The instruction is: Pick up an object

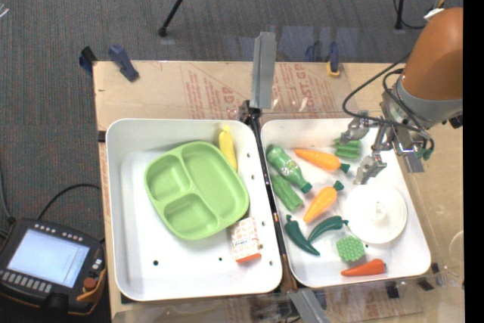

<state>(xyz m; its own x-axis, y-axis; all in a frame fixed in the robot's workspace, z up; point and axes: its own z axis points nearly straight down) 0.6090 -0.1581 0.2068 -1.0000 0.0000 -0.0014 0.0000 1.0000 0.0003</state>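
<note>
Tool (364, 153) hangs over the far part of the right bin (420, 250), fingers spread apart, nothing between them. Just beside its far finger: small green vegetable (348, 150), ridged, lying at the bin's far wall. Right bin also holds orange carrots (319, 158), a green bottle (288, 169), a dark green pepper (327, 226), a white plate (376, 213). Left bin (121, 238): green divided tray (196, 188), yellow corn (227, 148), small carton (246, 240).

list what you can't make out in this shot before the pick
- End effector, camera view: too small and blurred to tell open from shut.
- Arm: cut off by the right edge.
- Green item in the right bin: partly hidden behind the end effector.
- Small carton: print too small to read.
</note>
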